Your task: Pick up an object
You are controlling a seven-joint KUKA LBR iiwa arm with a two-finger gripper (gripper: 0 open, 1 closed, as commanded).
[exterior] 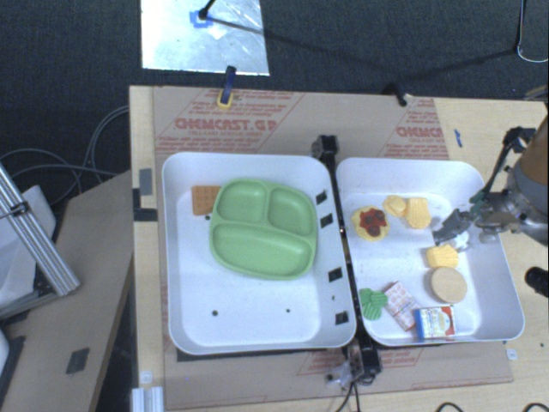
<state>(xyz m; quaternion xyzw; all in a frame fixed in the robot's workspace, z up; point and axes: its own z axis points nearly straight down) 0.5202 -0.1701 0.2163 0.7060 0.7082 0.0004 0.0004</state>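
One gripper (452,227) hangs over the right bin (493,269), reaching in from 3 o'clock on the grey arm (525,197). Fingers point toward 9 o'clock; whether they stand open or closed cannot be told at this angle, and nothing is seen between them.

Just below the fingertips, at 6 o'clock from them, lies a yellow corn-like piece (443,256), close under the gripper, contact not clear. Farther on toward 6 o'clock, a round tan biscuit (448,285) sits just beside the corn piece. At 10 o'clock from the gripper, two yellow lumps (407,209) lie side by side near the bin's far wall. To their 8 o'clock, a small yellow tart with red filling (371,222) rests near the bin's left wall.

Along the near edge of the right bin: a green leafy item (371,303) at the left, a pale wrapped packet (400,303) touching or just beside it, and a small carton with red, white and blue print (435,322) at the packet's 4 o'clock.

Left bin (249,316), side by side with the right: a green divided plate (263,228) lies in its far half. An orange cracker (203,199) shows at the plate's 10 o'clock, partly tucked under its rim.
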